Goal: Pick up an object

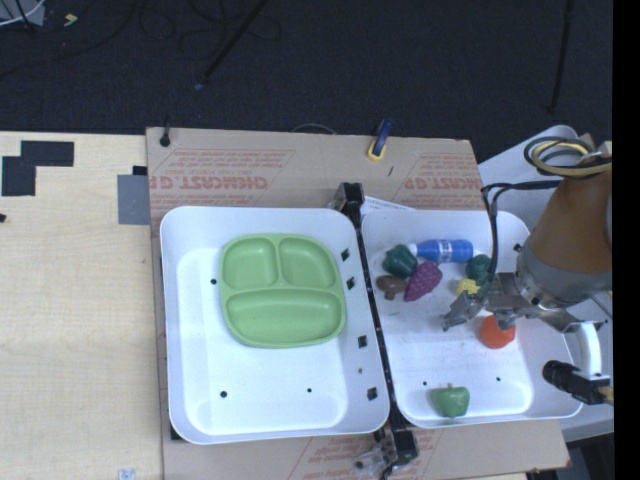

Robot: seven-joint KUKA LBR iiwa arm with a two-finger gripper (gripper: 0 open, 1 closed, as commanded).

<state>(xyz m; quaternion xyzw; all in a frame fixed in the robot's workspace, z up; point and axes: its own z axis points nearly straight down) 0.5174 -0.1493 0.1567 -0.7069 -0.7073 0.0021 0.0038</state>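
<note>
Item: pick attempt, approach stage. The claw [470, 308] sits low inside the right bin [510, 393], its dark fingers splayed apart with nothing between them, so the grasp is judged not yet made. Candidate objects, all in the right bin: an orange-red round piece [497, 334] just beside the claw on its near side, partly under the wrist; a small yellow piece [466, 287] touching or nearly touching the fingertips; a dark teal piece [478, 265] just behind; a blue-and-white bottle [444, 250] lying on its side toward the far wall; a green pepper-like piece [400, 260], a purple grape-like cluster [422, 280] and a small brown piece [389, 286] grouped near the divider; a green apple-like piece [451, 400] alone at the near wall, well apart from the rest. Left bin [190, 408]: holds one light-green divided plate [282, 290], untouched. Arm [570, 238]: enters from the right, wrist bent down over the right bin's right side, claw pointing toward the divider. Next move, as judged: settle over one piece, most likely the yellow or the orange-red one, close squarely and lift clear; the crowding of neighbours risks a pinch on two things or a slip. Both bins rest on cardboard on the surface [70, 298].
</note>
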